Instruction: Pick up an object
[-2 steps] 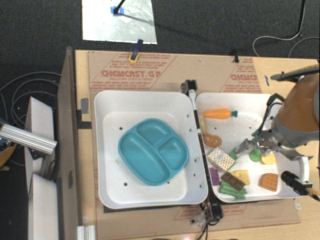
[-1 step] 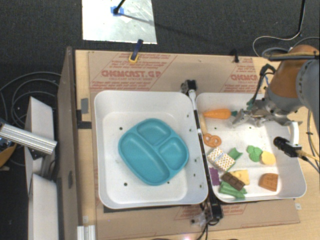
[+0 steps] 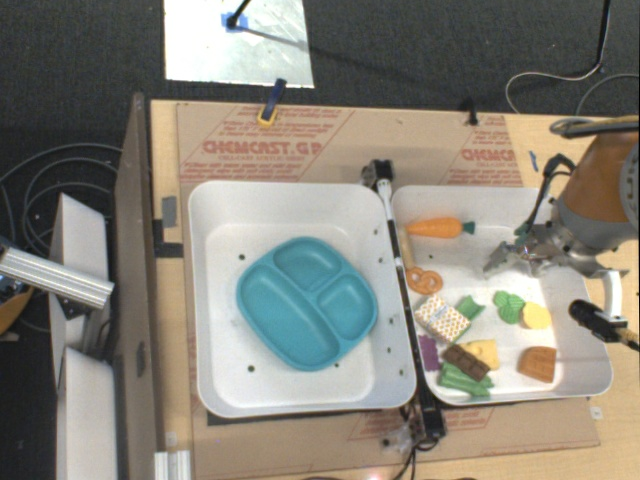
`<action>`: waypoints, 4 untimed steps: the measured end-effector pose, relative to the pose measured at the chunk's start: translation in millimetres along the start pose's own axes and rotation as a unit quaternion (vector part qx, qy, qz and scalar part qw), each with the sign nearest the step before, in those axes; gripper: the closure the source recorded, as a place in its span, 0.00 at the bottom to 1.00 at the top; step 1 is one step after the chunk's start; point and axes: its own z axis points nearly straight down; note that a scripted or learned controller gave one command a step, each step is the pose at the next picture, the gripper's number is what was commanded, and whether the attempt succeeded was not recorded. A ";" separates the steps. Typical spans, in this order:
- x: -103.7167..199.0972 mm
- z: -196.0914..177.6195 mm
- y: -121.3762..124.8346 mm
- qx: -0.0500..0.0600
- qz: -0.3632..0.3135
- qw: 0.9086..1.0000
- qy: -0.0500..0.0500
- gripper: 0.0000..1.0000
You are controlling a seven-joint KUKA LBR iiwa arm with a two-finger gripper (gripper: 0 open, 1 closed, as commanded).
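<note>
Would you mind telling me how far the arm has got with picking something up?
Nothing looks picked yet. The toys, such as the carrot, pretzel and yellow-green piece, all lie in the right bin. The gripper hangs over that bin's upper right part, with no toy seen in it. Descending, grasping and lifting remain. The teal tray sits in the left bin.

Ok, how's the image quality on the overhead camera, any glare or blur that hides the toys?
Camera view: lighting is even and soft; the foil sheet on the floor shines brightly, and the right bin looks slightly washed out. The carrot and pretzel read clearly; the arm and gripper look soft, so finger detail is hard to read.
</note>
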 end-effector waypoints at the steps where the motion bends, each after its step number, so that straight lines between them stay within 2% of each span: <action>1: 10.5 0.7 -46.5 0.001 0.000 1.000 0.001 0.00; 2: 12.6 -1.9 48.9 -0.006 -0.004 1.000 -0.001 0.00; 3: 1.0 0.2 -15.4 0.001 0.000 1.000 0.001 0.00; 4: 4.8 0.6 -54.6 0.001 0.000 1.000 0.001 0.00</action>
